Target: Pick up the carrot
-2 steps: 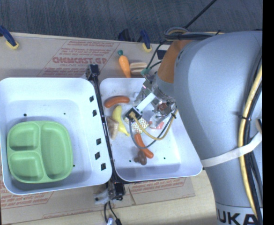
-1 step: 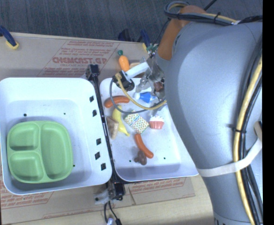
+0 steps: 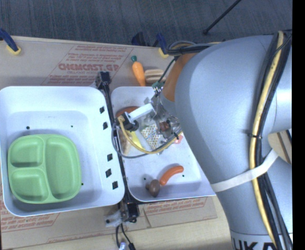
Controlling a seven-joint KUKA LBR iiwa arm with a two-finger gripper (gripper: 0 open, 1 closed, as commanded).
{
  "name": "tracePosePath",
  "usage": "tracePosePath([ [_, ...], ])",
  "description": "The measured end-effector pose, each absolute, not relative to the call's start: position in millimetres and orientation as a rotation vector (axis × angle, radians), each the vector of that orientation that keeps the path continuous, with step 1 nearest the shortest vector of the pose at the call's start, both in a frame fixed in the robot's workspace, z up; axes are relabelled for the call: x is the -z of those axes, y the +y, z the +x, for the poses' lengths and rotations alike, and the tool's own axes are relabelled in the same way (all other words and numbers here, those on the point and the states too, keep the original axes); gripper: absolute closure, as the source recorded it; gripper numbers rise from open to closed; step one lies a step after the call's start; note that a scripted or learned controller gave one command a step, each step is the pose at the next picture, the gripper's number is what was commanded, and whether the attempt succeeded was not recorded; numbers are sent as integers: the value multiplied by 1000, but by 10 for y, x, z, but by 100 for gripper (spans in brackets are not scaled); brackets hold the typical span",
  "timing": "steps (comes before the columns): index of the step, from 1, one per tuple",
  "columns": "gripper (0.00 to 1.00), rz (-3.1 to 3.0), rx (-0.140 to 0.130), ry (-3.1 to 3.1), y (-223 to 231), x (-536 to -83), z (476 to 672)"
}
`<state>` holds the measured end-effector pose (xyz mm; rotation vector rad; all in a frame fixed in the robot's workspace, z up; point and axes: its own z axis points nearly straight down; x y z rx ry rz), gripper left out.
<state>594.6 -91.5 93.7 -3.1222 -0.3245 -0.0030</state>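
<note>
An orange carrot (image 3: 138,73) with a small green top lies on the cardboard just behind the right bin's (image 3: 194,184) far rim, outside the bin. Beside it on the right is a pale tan object (image 3: 152,77), partly covered by the arm. My gripper (image 3: 153,128) is low inside the right bin, over its far half, below and slightly right of the carrot and apart from it. Yellow cables (image 3: 131,140) loop around the wrist. The arm's big grey body hides the bin's right side.
A curved orange item (image 3: 171,174) and a small brown lump (image 3: 153,187) lie near the right bin's front. A reddish-brown thing (image 3: 125,111) sits by the gripper. The left bin (image 3: 48,100) holds a green divided plate (image 3: 44,167). Black clips line the bins' shared wall.
</note>
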Motion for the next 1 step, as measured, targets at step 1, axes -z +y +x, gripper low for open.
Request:
tracePosePath([
  [1, 0, -3114, -6, -383, -913, -987, 6390],
])
